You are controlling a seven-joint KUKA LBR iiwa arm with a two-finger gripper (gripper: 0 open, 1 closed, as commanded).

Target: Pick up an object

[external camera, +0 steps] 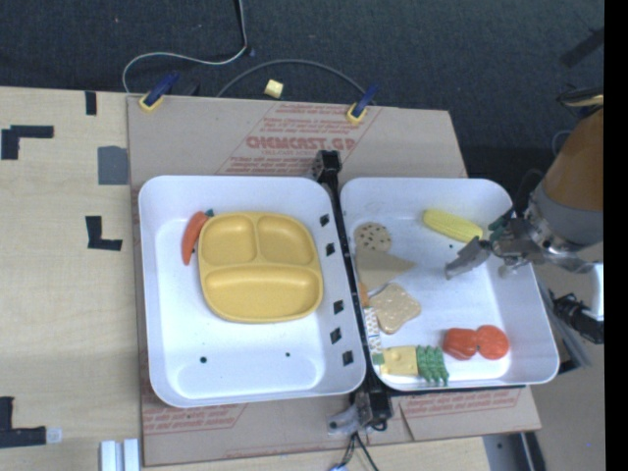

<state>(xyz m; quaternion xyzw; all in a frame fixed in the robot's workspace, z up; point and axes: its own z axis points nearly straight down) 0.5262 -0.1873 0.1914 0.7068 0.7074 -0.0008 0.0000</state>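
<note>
My jaws hang over the right bin, near its right wall, with my grey wrist and orange band reaching in from that side. The two dark fingers point toward the bin's middle, spread a little apart, and nothing sits between them.

Taking the right bin as my landmark: the yellow corn cob lies in its upper part, just above and left of my fingers, close but not touching them. A round cookie rests by its left wall, with a tan wedge and a slice of toast below it. Along its lower edge lie a red tomato piece and a yellow and green block.

Left of that bin, the other bin holds a yellow divided plate and an orange carrot beside it.
</note>
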